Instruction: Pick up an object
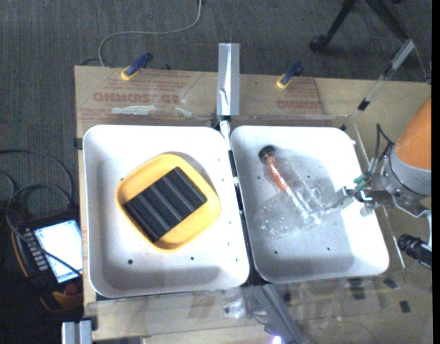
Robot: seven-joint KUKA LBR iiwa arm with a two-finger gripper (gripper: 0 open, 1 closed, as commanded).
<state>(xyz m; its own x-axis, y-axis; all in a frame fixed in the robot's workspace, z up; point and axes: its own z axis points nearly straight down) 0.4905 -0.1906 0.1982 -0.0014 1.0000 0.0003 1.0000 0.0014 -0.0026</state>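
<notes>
Gripper (349,192) position is recorded at the right rim of the right bin (363,260), beside the clear plastic bottle (295,188); whether it is released or clenched cannot be told. The bottle is found lying on its side in the right bin, dark cap toward the far wall, an orange label near the neck, crumpled clear plastic beside it. It is judged light, thin-walled, slippery and easily crushed; a hold across the mid-body is advised. A yellow tray with a black ribbed insert (168,201) is noted in the left bin (105,264), well apart.
</notes>
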